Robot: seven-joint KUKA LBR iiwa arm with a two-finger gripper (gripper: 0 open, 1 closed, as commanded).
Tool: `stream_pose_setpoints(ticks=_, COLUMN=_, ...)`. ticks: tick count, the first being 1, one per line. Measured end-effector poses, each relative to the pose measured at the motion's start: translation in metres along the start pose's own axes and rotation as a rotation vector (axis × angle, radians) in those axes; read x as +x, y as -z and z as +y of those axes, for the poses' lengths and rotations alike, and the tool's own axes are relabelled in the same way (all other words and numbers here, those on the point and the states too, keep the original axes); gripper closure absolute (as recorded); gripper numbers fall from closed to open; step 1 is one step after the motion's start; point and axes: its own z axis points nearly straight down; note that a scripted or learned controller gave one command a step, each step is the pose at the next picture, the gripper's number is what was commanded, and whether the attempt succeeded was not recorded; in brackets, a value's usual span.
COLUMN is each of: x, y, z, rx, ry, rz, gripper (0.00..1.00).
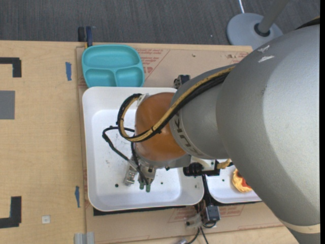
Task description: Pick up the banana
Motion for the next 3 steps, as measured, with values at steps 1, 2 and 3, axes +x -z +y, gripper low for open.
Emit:
stream_pose_setpoints(ticks=1, x=0.000, y=0.000, z=0.000, rx=0.000, ry=0.000, rz=0.000, gripper=0.00)
stream_pose_setpoints(ticks=2, x=-0.015, y=-0.003, z=0.028, rx=0.016, ry=-0.113, rz=0.021, gripper=0.00)
stream_pose_setpoints(ticks=3, x=-0.014, y=0.009, z=0.035, rx=0.001, ry=-0.110, rz=0.017, gripper=1.00)
